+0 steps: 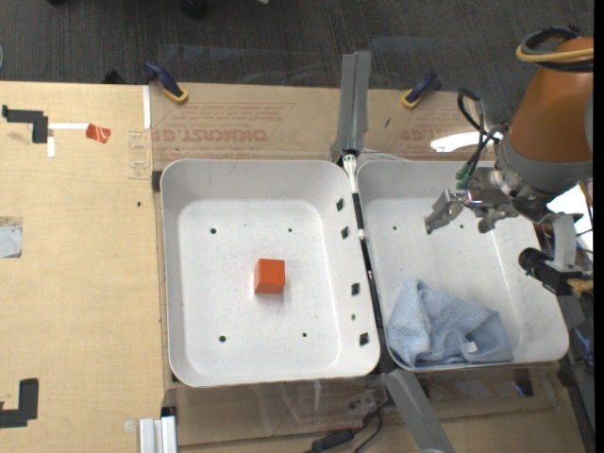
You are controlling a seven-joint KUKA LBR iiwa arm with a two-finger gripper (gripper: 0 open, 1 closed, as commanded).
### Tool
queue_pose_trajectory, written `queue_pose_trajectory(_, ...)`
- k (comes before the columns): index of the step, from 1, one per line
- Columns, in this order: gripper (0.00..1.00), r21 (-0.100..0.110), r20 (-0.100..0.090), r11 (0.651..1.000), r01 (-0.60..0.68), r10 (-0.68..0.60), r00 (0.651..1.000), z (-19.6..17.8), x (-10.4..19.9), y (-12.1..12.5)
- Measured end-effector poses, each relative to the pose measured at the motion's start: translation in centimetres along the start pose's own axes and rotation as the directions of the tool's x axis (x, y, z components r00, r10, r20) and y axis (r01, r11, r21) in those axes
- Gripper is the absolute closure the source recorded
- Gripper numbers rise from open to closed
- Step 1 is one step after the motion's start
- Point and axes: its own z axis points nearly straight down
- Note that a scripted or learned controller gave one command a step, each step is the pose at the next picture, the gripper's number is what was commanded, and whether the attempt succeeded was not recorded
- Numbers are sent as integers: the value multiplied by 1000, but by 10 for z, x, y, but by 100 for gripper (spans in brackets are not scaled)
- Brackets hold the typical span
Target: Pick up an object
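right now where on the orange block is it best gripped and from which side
Probably from straight above, fingers closing on two opposite flat side faces of the orange block. It sits flat and alone mid-floor in the left bin, clear of the walls. The gripper is over the right bin.

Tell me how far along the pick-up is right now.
Nothing looks picked yet. The orange block sits in the left bin, and the blue cloth lies in the right bin. The end effector hangs above the right bin holding nothing. Choosing, grasping and lifting remain.
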Motion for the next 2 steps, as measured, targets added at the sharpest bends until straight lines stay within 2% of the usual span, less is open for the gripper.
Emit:
queue_pose_trajectory(1, 0, 0, 1, 975, -224, 224, 975, -73, 10, -77)
queue_pose_trajectory(2, 0, -1, 1, 927, -375, 375, 927, -168, 65, -79)
